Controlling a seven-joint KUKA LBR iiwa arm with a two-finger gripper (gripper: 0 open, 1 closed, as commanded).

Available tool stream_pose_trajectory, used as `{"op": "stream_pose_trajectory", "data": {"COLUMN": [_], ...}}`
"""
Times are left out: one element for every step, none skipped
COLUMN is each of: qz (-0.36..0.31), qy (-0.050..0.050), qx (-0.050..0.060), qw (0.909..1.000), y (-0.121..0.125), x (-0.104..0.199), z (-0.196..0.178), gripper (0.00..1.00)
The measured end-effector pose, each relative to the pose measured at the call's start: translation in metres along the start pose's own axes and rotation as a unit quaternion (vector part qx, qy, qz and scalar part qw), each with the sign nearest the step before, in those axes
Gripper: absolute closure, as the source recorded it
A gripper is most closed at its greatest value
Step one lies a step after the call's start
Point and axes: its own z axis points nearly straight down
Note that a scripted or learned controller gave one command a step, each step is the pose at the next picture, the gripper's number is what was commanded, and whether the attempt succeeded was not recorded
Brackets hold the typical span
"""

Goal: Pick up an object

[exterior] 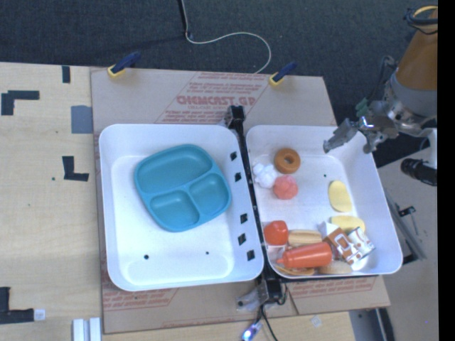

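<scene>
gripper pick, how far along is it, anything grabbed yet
Nothing looks picked yet. The end effector sits at the upper right corner of the right bin, with nothing seen between its fingers. The donut, pink ball and hot dog all lie in that bin. Reaching down, grasping and lifting remain.

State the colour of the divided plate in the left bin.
The divided plate is light blue, plain with no pattern, seen in the overhead camera view.
</scene>
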Motion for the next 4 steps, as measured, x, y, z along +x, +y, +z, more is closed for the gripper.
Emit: {"op": "stream_pose_trajectory", "data": {"qz": [0.0,-0.004,-0.001,-0.003], "qy": [-0.001,0.001,0.0,0.002], "qx": [-0.006,-0.001,0.0,-0.003], "qw": [1.0,1.0,1.0,1.0], "y": [0.024,0.056,0.055,0.011], "x": [0.011,0.092,0.086,0.153], "z": [0.139,0.157,0.147,0.05], "gripper": [0.0,0.0,1.0,1.0]}}
